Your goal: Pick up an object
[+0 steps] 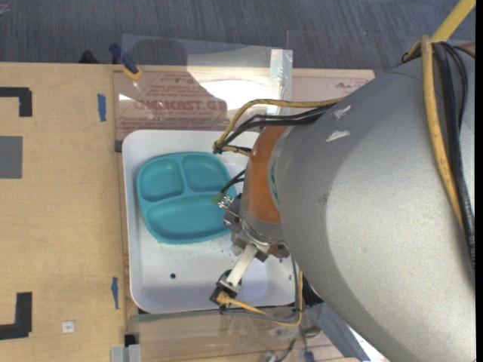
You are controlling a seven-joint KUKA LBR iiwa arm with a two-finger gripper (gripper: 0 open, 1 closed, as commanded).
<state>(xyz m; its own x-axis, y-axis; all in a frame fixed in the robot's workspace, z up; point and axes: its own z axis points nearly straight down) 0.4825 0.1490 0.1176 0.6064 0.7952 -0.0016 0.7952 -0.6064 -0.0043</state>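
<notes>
The grey robot arm (377,202) is closest to the camera. Its broad rounded casing covers the right of the view from top to bottom, with yellow and black cables (441,104) running along its upper side. From there it narrows leftward and downward to the orange band (258,187) above the wrist, so the arm reaches in from the right and points steeply down into the bin.

Below the band, the metal body of the gripper (243,232) hangs over the right part of the shallow white plastic bin (151,277). The wrist hides its lower end, so I cannot tell whether it is open, closed or holding anything.

A teal plastic plate with three compartments (185,198) lies flat on the bin floor, in the far left part of the bin. Its right edge sits just beside the gripper, but contact cannot be judged. A small dark speck (173,276) lies on the bare white floor nearer the camera.

The tan bench top (60,202) around the bin carries black corner marks (19,100) and bits of blue tape (101,108). A clear plastic sheet with red lettering (181,100) lies beyond the bin, then grey carpet (226,13).
</notes>
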